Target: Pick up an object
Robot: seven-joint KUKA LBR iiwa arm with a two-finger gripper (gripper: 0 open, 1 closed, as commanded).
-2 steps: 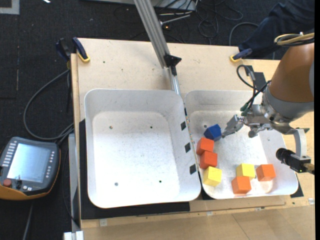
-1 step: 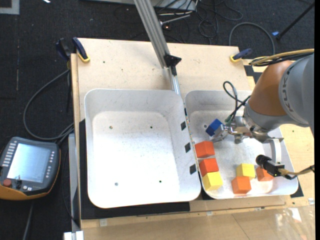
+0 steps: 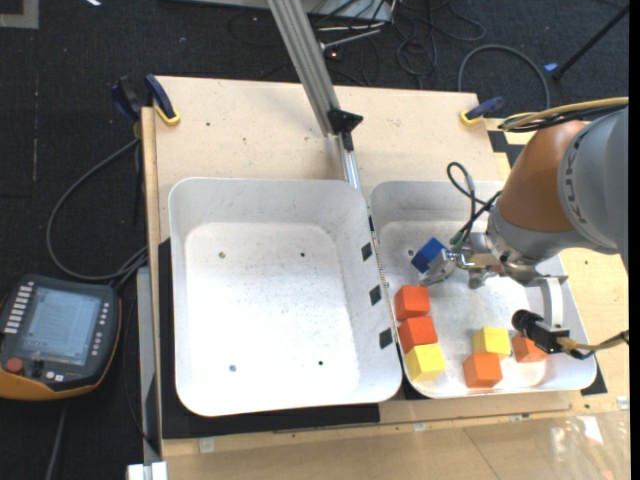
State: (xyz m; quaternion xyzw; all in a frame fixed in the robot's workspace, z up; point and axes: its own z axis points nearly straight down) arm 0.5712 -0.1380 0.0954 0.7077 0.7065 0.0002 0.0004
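Dark carpet floor w/ loose cables surrounds a pale wooden bench. At far 9 o'clock on the floor lies a teach pendant w/ grey screen. Yellow-tipped clamps sit at the bench's back corners, approx 11 and 1 o'clock. A grey metal pole slants down from 12 o'clock to the gap between the bins.

Left bin: white, speckled w/ dirt. Right bin: holds the blocks. L to R: orange block touching a second orange block below it, then a yellow block below that, all three stacked in a column along the bin's left wall toward 6 o'clock. Blue block sits just above them, at the gripper's 9 o'clock side. Further R, near the bin's front rim: orange block, yellow block touching it at its 1 o'clock, another orange block beside a black fitting.

Arm enters from 3 o'clock, orange band over the right bin. Gripper points toward 9 o'clock, fingers pinching the blue block; can't tell if it's lifted off the bin floor.
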